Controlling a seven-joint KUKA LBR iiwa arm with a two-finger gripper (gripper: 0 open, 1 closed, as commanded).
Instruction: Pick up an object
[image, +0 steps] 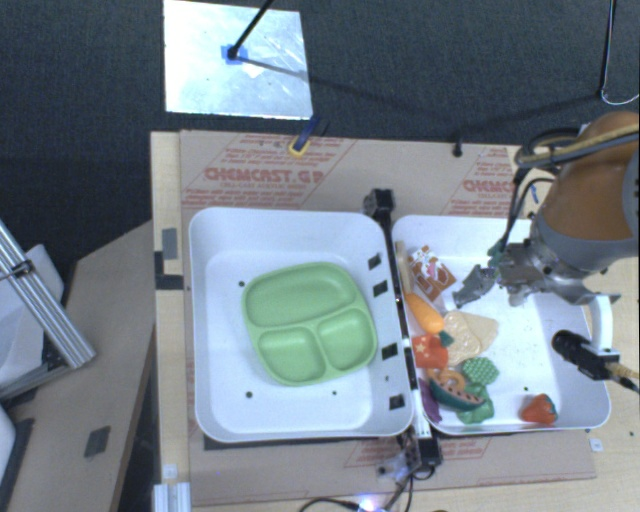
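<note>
Camera view: "CHEMCAST GP" on board (262, 172)

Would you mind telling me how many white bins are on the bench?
2. The left bin holds a green tray; the right bin holds the toy food, with the gripper above it.
</note>
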